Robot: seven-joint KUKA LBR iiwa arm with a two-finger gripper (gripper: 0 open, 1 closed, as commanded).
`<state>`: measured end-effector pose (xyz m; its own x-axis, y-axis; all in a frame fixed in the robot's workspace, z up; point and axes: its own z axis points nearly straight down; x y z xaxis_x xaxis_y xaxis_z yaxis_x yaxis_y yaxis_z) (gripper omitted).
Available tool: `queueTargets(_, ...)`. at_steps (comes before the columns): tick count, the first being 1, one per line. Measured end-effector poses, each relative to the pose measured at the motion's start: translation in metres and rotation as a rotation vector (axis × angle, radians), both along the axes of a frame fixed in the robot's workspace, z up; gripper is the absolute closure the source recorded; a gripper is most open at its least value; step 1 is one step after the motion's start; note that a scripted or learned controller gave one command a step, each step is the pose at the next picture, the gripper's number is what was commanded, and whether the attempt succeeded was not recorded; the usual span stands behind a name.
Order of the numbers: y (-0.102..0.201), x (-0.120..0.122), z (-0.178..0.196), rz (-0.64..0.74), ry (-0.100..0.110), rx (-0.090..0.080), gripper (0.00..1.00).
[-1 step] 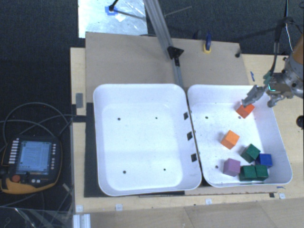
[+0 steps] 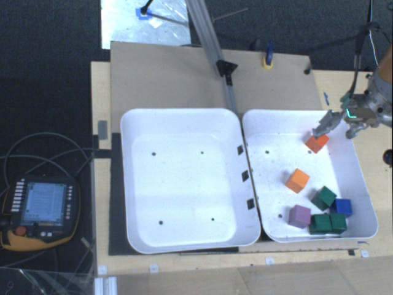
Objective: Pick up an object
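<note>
We see the pincer point(image 2: 336, 124) spread open just above a tilted red-orange block point(image 2: 317, 142), perhaps touching it; an orange cube point(image 2: 298, 180) lies near, unobstructed

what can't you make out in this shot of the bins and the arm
- End effector, camera view: whether it grips the red-orange block is unclear; one finger reaches the block's top edge, and the contact is too small to read.
- Arm: cut off by the right edge of the frame.
- Green blocks: pressed together by the blue block, so their count is uncertain.
- Handheld screen: text too small to read.
</note>
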<state>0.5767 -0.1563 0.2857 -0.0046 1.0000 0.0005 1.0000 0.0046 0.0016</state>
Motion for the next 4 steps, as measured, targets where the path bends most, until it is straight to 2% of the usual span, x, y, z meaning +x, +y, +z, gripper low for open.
queueTargets(2,0.000,-0.001,-0.125,-0.003,0.007,0.001,0.00)
queueTargets(3,0.003,0.007,-0.173,-0.001,0.004,0.000,0.00)
queueTargets(4,0.002,0.009,-0.159,0.000,-0.003,-0.001,1.00)
